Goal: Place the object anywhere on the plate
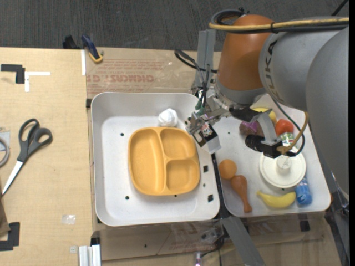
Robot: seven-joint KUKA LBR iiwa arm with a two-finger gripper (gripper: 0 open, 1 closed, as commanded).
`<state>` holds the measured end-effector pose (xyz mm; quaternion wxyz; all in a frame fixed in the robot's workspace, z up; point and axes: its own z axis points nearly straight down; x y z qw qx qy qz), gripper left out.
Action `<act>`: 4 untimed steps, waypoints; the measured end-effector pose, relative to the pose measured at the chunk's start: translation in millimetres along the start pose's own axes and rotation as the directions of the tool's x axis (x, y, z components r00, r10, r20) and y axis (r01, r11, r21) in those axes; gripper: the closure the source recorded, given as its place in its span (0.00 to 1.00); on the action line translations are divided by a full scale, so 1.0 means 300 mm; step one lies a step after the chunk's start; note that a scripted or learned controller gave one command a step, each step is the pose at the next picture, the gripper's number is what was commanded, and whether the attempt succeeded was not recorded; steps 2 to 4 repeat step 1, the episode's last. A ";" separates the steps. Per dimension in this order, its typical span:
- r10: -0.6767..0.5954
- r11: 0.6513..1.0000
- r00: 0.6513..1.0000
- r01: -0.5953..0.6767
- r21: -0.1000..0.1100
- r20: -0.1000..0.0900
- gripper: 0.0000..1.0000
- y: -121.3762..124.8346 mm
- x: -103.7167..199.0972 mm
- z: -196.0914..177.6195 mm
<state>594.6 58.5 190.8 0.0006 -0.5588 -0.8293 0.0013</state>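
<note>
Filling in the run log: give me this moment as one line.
end effector: above the bins' shared edge | plate: left bin, nothing on it | white object: beside plate | task: not done

A yellow-orange divided plate point(164, 161) is seen against the white of the left bin point(105, 165). A crumpled white object point(168, 117) is found by it. In the right bin point(319, 195) colours are mixed — a yellow banana point(275, 199), an orange-brown drumstick shape point(234, 181), a white round piece point(283, 169), a blue item point(303, 193), something purple point(252, 127), something red point(284, 126). Black-handled scissors point(28, 143) are laid on the pale tan bench point(44, 193) — the arm point(299, 54) is grey, banded in orange.
</note>
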 end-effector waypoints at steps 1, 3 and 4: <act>0.001 1.000 1.000 -0.001 0.000 0.000 0.00 0.000 -0.001 0.000; 0.001 1.000 1.000 -0.001 0.000 0.000 0.00 0.000 -0.001 0.000; 0.001 1.000 1.000 -0.001 0.000 0.000 0.00 0.000 -0.001 0.000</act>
